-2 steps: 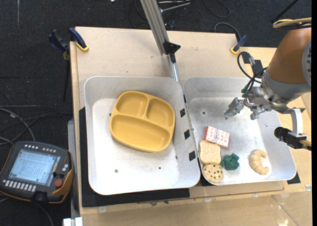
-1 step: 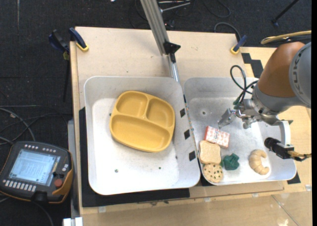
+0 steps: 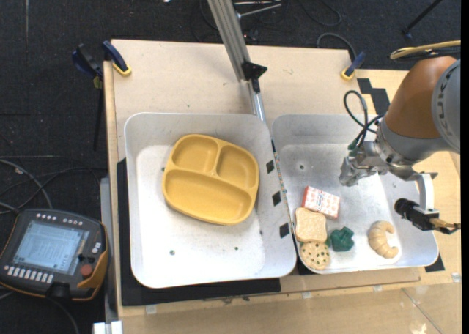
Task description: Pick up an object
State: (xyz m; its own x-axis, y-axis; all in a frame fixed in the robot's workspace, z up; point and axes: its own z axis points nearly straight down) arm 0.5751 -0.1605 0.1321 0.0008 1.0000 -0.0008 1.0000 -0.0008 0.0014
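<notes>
Hovering my gripper (image 3: 350, 173) over the right bin's (image 3: 293, 131) middle, jaw state unclear; crowded front-edge toys, perhaps the cracker box (image 3: 322, 201), risk a miss.

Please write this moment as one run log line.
gripper: above right bin, holding nothing | nearest: pink packet | yellow plate: left bin

Overhead slant onto 2 bins (image 3: 146, 179)
</notes>
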